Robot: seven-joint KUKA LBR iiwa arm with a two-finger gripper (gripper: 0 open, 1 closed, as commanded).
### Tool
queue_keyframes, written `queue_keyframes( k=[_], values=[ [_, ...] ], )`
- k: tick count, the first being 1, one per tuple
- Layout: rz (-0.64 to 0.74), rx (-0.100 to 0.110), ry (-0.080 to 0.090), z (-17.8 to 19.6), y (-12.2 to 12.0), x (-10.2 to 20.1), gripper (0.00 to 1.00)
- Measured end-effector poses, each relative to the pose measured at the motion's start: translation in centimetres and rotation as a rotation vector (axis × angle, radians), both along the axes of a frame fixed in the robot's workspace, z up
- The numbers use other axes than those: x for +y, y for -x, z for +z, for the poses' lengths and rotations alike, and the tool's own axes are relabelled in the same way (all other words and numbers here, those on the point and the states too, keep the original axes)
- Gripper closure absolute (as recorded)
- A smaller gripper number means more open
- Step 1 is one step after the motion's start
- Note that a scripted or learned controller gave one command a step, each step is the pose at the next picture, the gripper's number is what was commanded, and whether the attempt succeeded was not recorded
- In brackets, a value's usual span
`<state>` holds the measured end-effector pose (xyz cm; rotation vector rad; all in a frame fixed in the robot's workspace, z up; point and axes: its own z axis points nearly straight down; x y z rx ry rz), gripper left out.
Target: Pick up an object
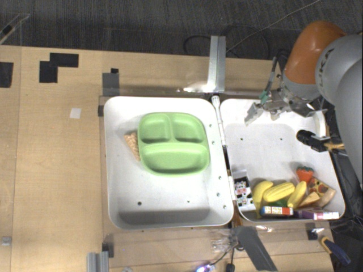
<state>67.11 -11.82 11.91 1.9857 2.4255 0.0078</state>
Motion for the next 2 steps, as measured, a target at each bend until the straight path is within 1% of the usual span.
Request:
queue_keyframes(
  k=[1, 2],
  values=[
    [0.049, -0.006, 0.001, -2.9, 4.8, 1.4, 0.00],
    [0.247, 0.005, -0.003, -3.1, 0.5, -2.4, 0.00]
  ],
)
